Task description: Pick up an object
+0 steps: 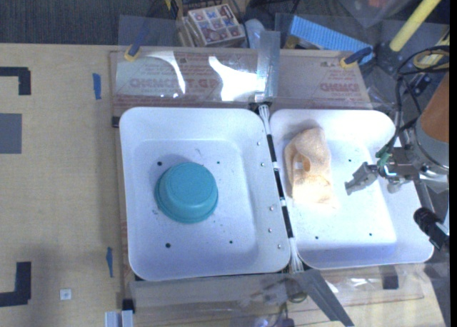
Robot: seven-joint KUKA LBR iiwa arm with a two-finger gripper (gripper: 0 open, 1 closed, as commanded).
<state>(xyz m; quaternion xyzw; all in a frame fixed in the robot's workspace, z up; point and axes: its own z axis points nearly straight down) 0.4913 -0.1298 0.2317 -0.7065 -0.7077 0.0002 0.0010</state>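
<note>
A beige, lumpy soft object point(309, 165) lies in the right bin point(357, 247), close to its left wall. An upturned teal bowl point(187, 191) rests in the middle of the left bin point(143, 133). My gripper point(375, 178) hangs over the right bin, to the right of the beige object and apart from it. It is open, with nothing between its fingers. The left fingertip point(357, 180) points toward the beige object.
The divider point(275, 175) where the two bin rims meet runs between the bowl and the beige object. Cardboard and clear plastic sheets point(186, 79) stand behind the bins. Cables and arm parts point(428, 175) crowd the right edge.
</note>
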